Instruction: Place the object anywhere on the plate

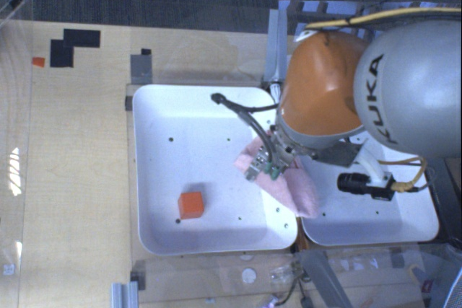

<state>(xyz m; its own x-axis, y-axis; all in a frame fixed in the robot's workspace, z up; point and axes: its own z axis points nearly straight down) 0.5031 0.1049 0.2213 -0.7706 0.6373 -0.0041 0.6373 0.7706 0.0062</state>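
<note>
A small orange cube [191, 205] lies on the floor of the left bin [166, 155], near its front edge. A pink plate [297, 190] rests across the rim between the two bins, partly hidden under the arm. My gripper [258, 171] hangs over the plate's left edge, at the right side of the left bin. It is about a hand's width right of and behind the cube and does not touch it. Nothing shows in the gripper.
The big grey and orange arm [339, 90] covers most of the right bin [375, 223]. A black cable [234, 106] runs from the wrist across the back of the left bin. Bare wooden bench [72, 155] lies to the left.
</note>
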